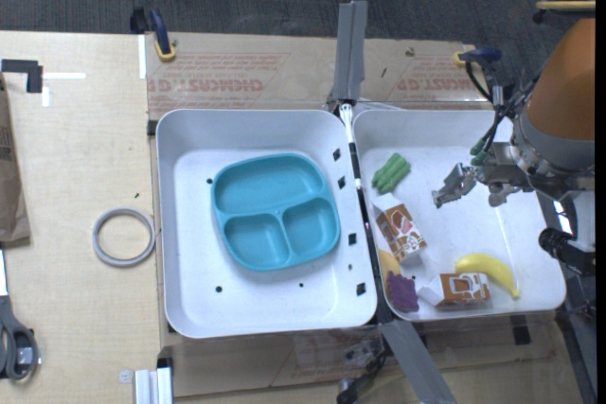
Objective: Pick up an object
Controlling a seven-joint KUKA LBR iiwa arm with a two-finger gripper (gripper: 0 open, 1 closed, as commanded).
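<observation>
Objects lie in the right bin (530,132), all toward its near and left part. The banana (488,272) lies flat near the front wall, its long axis running from upper left to lower right, curved with the bulge upward, the lower-right tip pointing toward the bin's near right corner. Just beside it on the left sits a small brown carton (464,289), lengthwise across the bin, and next to that a purple bunch of grapes (402,291) by the dividing wall. A second brown carton (400,233) lies tilted further back, and a green vegetable (391,172) points diagonally up to the right. The left bin (180,203) holds a blue three-compartment plate (275,211). The end effector (454,189) hangs over the right bin's middle, apart from every object; I cannot tell its state. A grey ring (124,236) rests on the tabletop (66,156).
</observation>
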